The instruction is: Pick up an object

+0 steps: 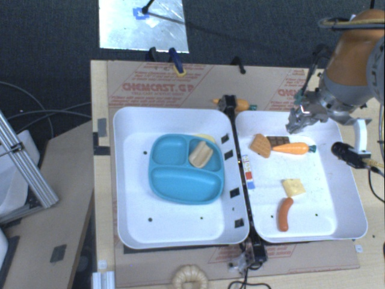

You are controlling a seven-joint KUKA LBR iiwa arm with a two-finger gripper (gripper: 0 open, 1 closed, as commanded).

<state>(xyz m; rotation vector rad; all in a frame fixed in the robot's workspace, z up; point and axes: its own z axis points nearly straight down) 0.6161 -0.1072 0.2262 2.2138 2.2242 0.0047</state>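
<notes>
One carrot (pixel 290 149), one sausage (pixel 284 214), maybe one cracker (pixel 260 145), right bin (pixel 346 206).

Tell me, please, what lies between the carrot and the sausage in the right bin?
In the camera view, a pale yellow cheese wedge lies between the carrot and the sausage.

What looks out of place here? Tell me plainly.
Little is wrong. A bread piece lies tilted across a divider of the blue plate in the left bin. A yellow thing sits outside the bins, at their far join. The food in the right bin lies loose, nothing spilled.
</notes>
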